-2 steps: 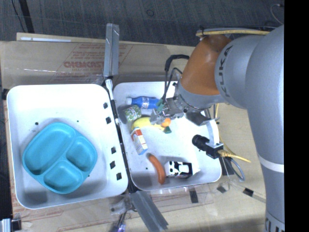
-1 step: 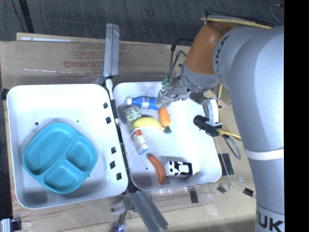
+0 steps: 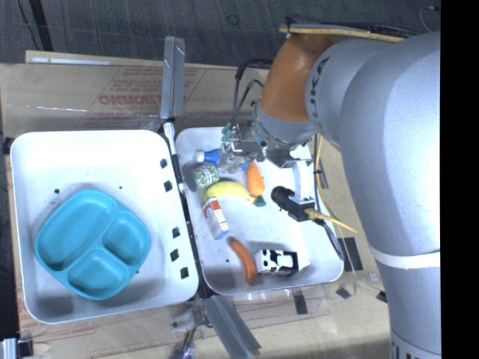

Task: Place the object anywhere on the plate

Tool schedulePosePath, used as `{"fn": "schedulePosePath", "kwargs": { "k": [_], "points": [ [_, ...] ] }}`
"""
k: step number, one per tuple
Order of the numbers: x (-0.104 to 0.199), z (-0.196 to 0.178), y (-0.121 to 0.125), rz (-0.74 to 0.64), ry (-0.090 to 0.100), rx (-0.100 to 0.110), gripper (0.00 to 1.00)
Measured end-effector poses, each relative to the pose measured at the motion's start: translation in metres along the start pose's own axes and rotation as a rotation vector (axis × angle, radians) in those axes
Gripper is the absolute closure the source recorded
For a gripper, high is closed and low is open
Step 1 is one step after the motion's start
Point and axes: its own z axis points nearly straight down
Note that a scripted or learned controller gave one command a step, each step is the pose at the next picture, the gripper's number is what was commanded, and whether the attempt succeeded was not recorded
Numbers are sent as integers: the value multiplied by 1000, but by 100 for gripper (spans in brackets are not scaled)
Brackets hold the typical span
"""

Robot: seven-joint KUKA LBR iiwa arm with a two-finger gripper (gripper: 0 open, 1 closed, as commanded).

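A blue divided plate (image 3: 91, 243) lies in the left white bin (image 3: 45, 152), with nothing on it. The right bin (image 3: 318, 264) holds several things: a yellow banana (image 3: 228, 191), an orange carrot (image 3: 255, 179), a green can (image 3: 204, 175), a small blue item (image 3: 212, 156), a red and white box (image 3: 216, 218), a brown sausage (image 3: 243, 259) and a black and white cow-patterned piece (image 3: 278, 261). My gripper (image 3: 237, 145) hangs low over the far end of the right bin, just above the banana and beside the carrot's top. I see nothing held in it.
The grey arm (image 3: 374, 126) covers the right side of the view and the right bin's far right corner. A metal divider (image 3: 174, 81) and the bins' rims separate the two bins. Brown cardboard (image 3: 90, 88) lies behind the left bin.
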Motion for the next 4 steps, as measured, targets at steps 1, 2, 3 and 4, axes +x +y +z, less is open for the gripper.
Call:
{"fn": "schedulePosePath", "kwargs": {
  "k": [1,2,3,4],
  "points": [
    [28,0,13,217,-1,-2,100],
    [64,1,-1,572,0,4,100],
    [99,-40,3,624,0,0,100],
    [128,1,-24,974,-1,4,100]
  ]
}}
